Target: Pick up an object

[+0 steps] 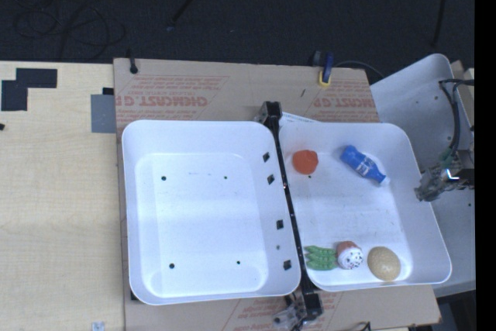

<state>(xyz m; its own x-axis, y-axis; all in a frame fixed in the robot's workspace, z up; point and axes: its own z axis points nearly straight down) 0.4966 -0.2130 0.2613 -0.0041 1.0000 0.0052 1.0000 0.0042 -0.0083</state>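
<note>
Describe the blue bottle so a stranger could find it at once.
Start at the right bin, the one of the two white bins that has things in it. Look to its far half, toward the right wall: the blue bottle lies there on its side, slanted. It is the sole blue thing, with the round orange ball to its left and three other items along the near edge.

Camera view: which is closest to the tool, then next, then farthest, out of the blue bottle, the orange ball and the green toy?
From the tool:
1. Blue bottle, right bin, upper right.
2. Orange ball, right bin, by the divider.
3. Green toy, right bin, bottom left corner.
</note>
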